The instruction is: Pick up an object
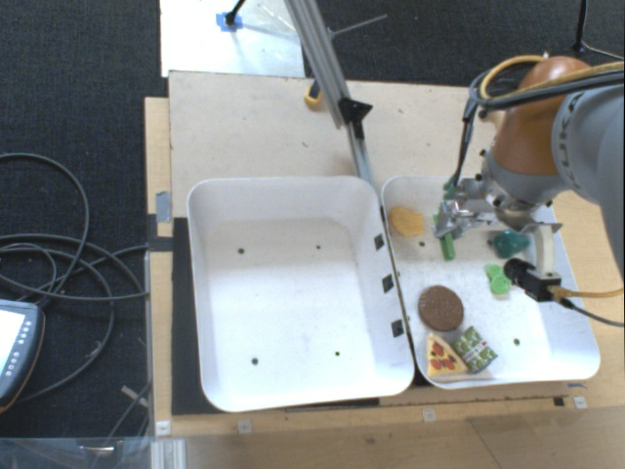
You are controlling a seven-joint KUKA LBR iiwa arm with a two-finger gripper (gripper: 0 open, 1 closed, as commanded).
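gripper (pixel 451 225) hovering in right bin (pixel 576 355), grip state can't tell | green stick (pixel 448 246) sitting right under it | yellow piece (pixel 407 223) just left by bin wall | brown disc (pixel 441 308) below, open floor round it

- The two shallow plastic bins, left (pixel 210 291) and right (pixel 576 345), were plain white, the left one marked with a few small dark dots.
- The flat round disc (pixel 441 308) was dull brown.
- The small wedge-shaped piece (pixel 444 357) was red with yellow spots and a yellow edge.
- The small rectangular packet (pixel 477 349) was green with a pale pattern.
- The rounded lump (pixel 408 223) was yellow-orange.
- The short stick (pixel 448 246) was bright green; the chunk (pixel 509 243) was teal.
- The robot arm (pixel 586 145) was grey with an orange band.
- The bench top (pixel 254 125) was pale tan.
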